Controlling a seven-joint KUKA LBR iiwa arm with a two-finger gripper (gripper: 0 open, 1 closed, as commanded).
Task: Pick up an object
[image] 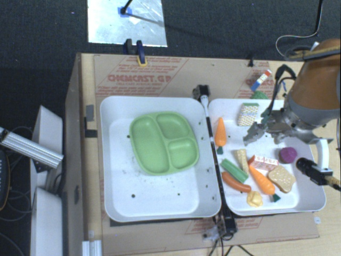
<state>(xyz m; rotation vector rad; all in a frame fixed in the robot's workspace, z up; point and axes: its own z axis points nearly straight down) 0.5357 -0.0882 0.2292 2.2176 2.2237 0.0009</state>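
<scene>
— Several toy foods lie in the right bin (306,202), and the gripper (254,134) hangs over its upper middle. Which one is nearest?

— The carrot (220,132) by the divider. It lies just to the left of the fingertips as the camera sees it, a little apart from them, and its long axis runs up and down the picture, nearly parallel to the divider. The speckled cracker block (248,114) sits just above the fingertips, about as close.

— And the rest?

— The green bean (234,170), the sausage (236,182) and the bread slice (282,179) lie lower in the bin, well apart from the tips. The purple ball (288,154) is under the wrist side, behind the fingers.

— Are the fingers open?

— Hard to be sure at this slant; I think I see two grey tips with a narrow gap, but honestly I cannot tell. Nothing shows between them, so I'd judge it holds nothing.

— So the move?

— Probably a short shift left, jaws set across the carrot's width, then down.

— The green plate (164,143)?

— Left bin (120,196), out of play.
</scene>
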